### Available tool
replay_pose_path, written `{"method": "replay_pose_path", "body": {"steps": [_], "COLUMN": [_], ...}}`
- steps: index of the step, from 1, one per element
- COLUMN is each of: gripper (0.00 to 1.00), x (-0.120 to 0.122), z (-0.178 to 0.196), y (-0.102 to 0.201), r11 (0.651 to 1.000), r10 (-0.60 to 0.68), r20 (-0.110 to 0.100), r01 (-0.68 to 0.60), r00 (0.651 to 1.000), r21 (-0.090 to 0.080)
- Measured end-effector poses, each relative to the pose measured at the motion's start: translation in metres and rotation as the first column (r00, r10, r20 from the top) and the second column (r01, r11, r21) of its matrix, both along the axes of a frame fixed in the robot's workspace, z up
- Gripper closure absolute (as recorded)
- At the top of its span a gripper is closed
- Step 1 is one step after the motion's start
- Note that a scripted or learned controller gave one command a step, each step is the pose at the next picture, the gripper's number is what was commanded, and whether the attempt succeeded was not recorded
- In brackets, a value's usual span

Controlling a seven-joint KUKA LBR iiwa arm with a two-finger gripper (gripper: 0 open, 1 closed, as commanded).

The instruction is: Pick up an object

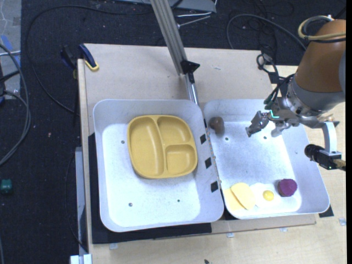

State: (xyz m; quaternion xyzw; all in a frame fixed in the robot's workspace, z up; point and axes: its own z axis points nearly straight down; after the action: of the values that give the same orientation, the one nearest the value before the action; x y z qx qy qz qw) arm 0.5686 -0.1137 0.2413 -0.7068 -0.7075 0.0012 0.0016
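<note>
- Still unpicked, every candidate lies in the right bin (308,147): brown object (216,125) at its upper-left corner, purple object (287,187) and yellow pieces (248,194) along the lower edge.
- End effector (270,123) hovers mid-bin, fingers apart, clamping nothing.
- Descent, grasp, lift all remain.

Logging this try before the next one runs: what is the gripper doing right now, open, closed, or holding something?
Gripper: open, nothing between its fingers, above the right bin.
</note>
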Motion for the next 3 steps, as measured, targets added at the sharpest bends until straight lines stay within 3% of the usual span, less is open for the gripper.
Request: {"method": "replay_pose_path", "body": {"steps": [1,3], "gripper": [0.00,0.00], "x": [0.001,0.005], "z": [0.002,-0.105], "y": [0.000,0.005], "r11": [1.000,1.000], "r10": [0.000,-0.002], "r20": [0.004,-0.001], "r01": [0.000,0.002], "r00": [1.000,1.000], "r21": [0.000,0.000]}}
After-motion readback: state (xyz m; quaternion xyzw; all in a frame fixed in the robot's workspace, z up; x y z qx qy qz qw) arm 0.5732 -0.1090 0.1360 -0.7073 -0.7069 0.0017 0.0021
